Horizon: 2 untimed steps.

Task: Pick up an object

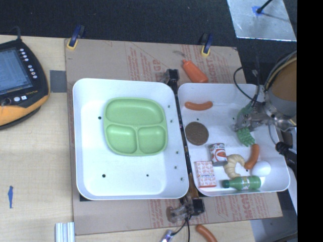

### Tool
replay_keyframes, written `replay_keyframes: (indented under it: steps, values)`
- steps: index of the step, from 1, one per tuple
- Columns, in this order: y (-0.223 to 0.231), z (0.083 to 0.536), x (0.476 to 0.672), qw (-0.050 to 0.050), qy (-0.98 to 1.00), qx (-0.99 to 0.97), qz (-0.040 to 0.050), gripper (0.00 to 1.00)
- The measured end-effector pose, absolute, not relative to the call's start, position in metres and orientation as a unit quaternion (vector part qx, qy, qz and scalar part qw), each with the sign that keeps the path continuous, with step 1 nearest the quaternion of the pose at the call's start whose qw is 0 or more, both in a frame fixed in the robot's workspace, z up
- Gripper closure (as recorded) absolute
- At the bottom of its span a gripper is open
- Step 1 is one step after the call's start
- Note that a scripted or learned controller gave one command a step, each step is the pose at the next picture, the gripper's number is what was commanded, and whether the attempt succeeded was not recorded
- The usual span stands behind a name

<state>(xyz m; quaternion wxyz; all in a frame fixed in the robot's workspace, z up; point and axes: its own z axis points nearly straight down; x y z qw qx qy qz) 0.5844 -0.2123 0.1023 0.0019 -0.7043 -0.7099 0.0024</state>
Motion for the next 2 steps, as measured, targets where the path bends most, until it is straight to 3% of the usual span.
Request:
replay_keyframes:
  steps: [1, 2]
  values:
    - [-0.157, 0.125, 0.657, 0.001, -0.709, -0.705, -0.0005, 1.00]
    - [-0.075, 0.193, 0.637, 0.001, -0.709, -0.706, -0.0001, 1.00]
